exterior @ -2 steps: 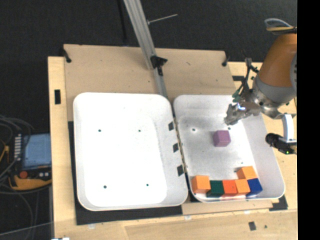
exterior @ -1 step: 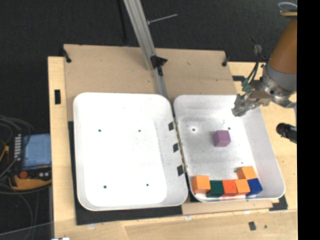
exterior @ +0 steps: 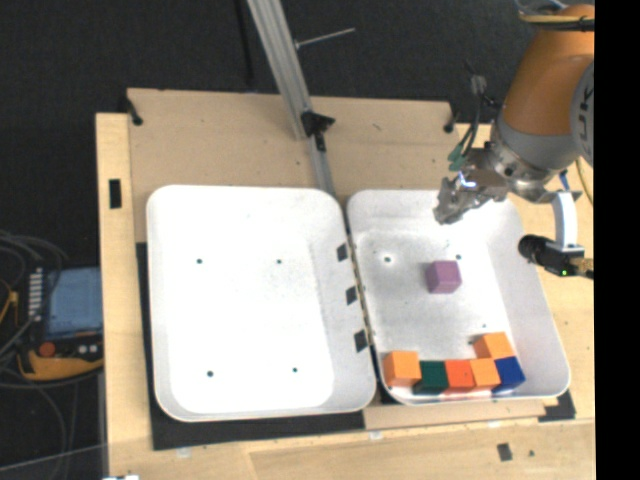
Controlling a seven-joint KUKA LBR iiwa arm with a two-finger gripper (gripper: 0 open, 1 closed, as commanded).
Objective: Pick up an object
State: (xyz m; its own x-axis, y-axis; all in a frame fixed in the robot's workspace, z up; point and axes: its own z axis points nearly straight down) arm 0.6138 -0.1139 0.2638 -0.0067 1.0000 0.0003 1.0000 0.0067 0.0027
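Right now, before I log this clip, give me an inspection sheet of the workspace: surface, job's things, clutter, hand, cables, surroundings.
Surface: wooden bench bearing a left bin and a right bin, side by side.
Job's things: purple cube alone mid right bin; along that bin's near edge a cluster of orange blocks, a green block and a blue block.
Clutter: nothing seen on the bench beyond the bins.
Hand: hand above the right bin's far edge, apart from the purple cube; nothing seen in it.
Cables: loose cables left of the bench, by a blue box.
Surroundings: dark floor; slanted metal rail crossing the bench's far side.
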